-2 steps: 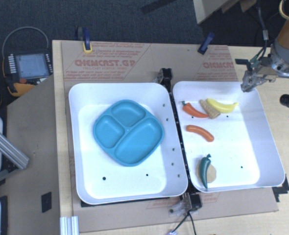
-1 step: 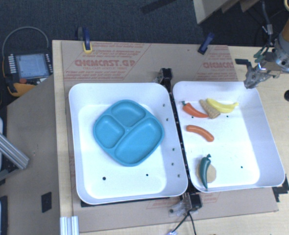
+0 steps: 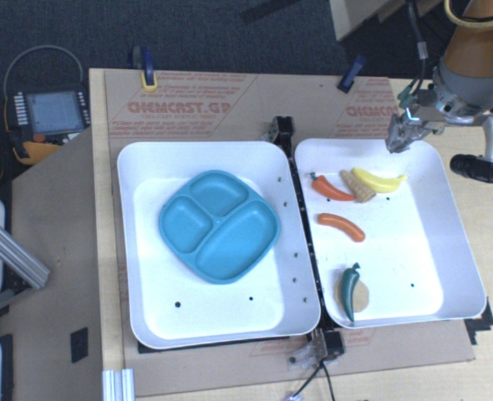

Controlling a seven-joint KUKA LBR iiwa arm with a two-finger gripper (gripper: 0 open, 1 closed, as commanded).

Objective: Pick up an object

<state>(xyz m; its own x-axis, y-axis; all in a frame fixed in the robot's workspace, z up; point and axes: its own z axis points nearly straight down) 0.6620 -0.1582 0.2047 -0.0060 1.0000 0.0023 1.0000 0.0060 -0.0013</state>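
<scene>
Right bin (image 3: pixel 447 249) contents: yellow banana (image 3: pixel 378 179) lying flat near the far wall, touching a tan ridged piece (image 3: pixel 359 185) and a red chilli (image 3: pixel 332 189). Orange sausage (image 3: pixel 340 226) lies mid-bin; dark green pepper (image 3: pixel 349 286) rests at the near left corner.

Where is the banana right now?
The banana lies in the right-hand bin, near its far edge, beside a tan, corn-like piece and a red pepper. The gripper hovers just beyond it.

The KUKA arm (image 3: pixel 472 53) shows an orange band over a rounded grey wrist section. At its seven o'clock side sits the small metallic gripper (image 3: pixel 399 139), with black cable running up toward twelve o'clock.
</scene>
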